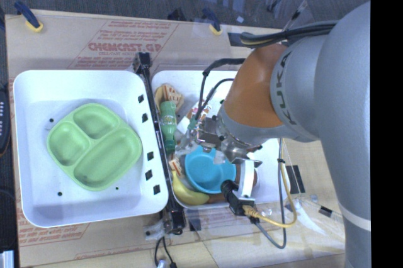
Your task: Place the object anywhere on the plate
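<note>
A light green divided plate [94, 146] lies in the left white bin [31, 103]. In the right bin [189, 81] sits a pile of objects: a blue cup [208, 172], a yellow banana [189, 193], a green bottle-like item [167, 119] and a brown patterned piece [169, 94]. My gripper [200, 134] is low over this pile, just above the blue cup. The wrist and arm hide its fingers.
The grey arm with its orange band [258, 94] covers most of the right bin. A black divider [153, 128] runs between the two bins. Cables [271, 219] trail at the front right. Blue clamps [28, 16] hold the cardboard sheet at the back.
</note>
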